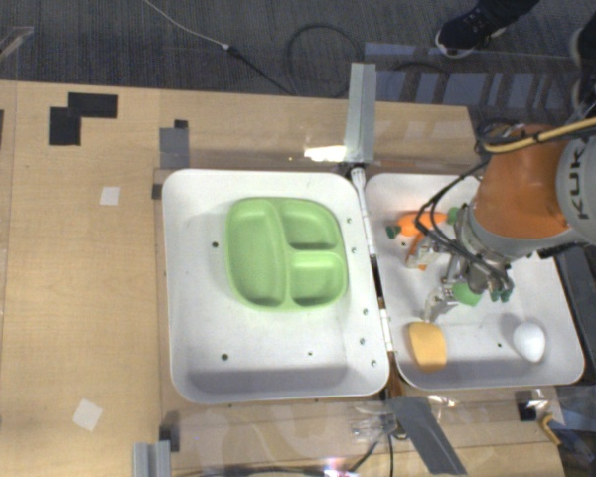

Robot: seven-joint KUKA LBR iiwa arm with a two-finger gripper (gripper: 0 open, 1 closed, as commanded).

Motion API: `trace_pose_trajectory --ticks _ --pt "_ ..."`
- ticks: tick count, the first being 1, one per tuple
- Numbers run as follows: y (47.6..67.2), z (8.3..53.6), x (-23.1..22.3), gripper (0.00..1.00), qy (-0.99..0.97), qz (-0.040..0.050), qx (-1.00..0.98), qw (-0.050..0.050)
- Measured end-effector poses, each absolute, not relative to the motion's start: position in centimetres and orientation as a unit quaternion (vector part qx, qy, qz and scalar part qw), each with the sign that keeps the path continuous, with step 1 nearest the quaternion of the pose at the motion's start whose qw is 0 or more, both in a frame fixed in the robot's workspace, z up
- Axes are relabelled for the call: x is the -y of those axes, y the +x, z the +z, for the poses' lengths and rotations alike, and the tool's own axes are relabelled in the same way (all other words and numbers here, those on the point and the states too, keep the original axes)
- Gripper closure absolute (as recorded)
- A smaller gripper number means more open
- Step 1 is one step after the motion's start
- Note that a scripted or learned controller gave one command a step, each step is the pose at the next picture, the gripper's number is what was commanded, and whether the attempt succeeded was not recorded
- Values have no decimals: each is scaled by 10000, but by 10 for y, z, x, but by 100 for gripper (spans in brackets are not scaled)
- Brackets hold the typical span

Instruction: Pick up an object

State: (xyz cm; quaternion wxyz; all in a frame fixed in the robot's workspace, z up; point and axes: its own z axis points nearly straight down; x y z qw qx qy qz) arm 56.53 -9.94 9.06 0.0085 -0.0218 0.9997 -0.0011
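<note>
My gripper reaches down into the right bin from the right, under the orange wrist band. A small green object lies right at its fingertips; whether it is gripped is unclear. An orange piece lies at the bin's upper left, partly behind cables. A yellow block rests near the front left of that bin. A white egg-shaped object sits at the front right.
The left bin holds a green divided plate at its middle. A grey metal post stands behind the wall between the two bins. Cables hang around the wrist.
</note>
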Motion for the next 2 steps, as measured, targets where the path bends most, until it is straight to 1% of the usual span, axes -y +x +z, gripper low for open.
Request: trace_pose_trajectory --ticks 1,2 --pt "643 90 81 0 -165 21 -9999 -36" --pt "603 90 135 0 -128 -24 -9999 58"
